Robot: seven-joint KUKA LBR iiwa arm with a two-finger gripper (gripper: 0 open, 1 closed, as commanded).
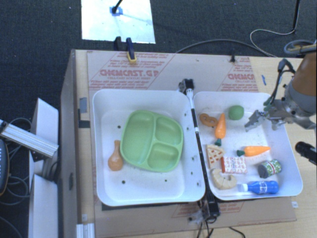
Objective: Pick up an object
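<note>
In the left bin [99,148] I see a green divided plate [151,140] with a small orange pear-shaped piece [115,157] just beside it on its left. Across the divider, the right bin [292,175] is crowded: a pretzel [208,119], an upright carrot [221,126] and a green ball [236,112] at the far end, then a cheese wedge [214,155], a red-and-white box [234,164], a second carrot [256,151], a small can [269,168], a cookie [223,179] and a blue bottle [258,187] nearer me. My gripper [257,119] hangs over the bin's far right, just right of the green ball, its fingers spread apart and nothing between them.

Bright even light, soft focus, glare on floor sheet [117,13]
</note>
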